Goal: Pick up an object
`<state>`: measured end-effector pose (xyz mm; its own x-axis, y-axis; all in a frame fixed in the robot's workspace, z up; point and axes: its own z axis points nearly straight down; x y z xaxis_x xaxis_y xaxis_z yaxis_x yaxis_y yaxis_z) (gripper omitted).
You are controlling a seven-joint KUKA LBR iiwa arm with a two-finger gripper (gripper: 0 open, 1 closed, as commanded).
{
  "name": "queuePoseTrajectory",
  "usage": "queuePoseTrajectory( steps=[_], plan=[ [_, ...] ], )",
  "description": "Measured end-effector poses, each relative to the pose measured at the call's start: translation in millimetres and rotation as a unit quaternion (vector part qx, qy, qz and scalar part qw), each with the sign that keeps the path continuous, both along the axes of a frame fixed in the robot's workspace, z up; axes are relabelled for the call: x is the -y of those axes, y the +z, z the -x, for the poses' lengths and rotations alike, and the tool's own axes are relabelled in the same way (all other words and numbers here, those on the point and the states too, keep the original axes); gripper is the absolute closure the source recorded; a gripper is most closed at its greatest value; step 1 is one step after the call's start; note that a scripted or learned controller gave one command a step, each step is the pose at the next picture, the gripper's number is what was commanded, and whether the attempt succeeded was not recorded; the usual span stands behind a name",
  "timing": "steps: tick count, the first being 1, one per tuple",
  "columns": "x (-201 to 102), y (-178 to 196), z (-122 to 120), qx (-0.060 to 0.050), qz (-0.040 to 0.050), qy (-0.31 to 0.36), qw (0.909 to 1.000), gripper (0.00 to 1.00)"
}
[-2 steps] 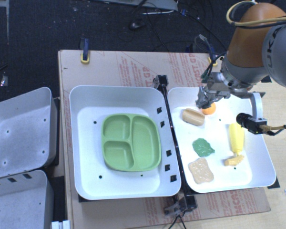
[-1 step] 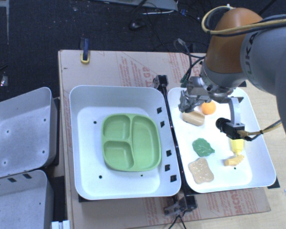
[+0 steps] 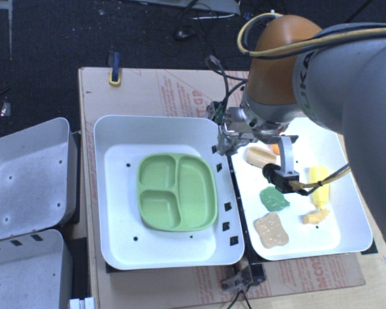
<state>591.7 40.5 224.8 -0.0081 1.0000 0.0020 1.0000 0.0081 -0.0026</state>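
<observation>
step: reach for pick | gripper (image 3: 226,137) hung over the left rim of the right bin (image 3: 347,237), 1 of 2; open or closed could not be told | tan roll (image 3: 260,154) lay nearest, inside that bin | advice: shift right, centre over the roll, descend clear of the rim

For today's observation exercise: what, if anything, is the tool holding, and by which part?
Cannot be told. The tool hangs over the right bin beside a tan roll, its grip hidden by the wrist.
</observation>
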Motion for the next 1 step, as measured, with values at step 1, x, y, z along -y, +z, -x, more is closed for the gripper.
queuePoseTrajectory(
  steps=[1],
  plan=[
    [-54.9,-7.9,11.2,0.000,0.0000,0.000,1.0000,1.00]
  ],
)
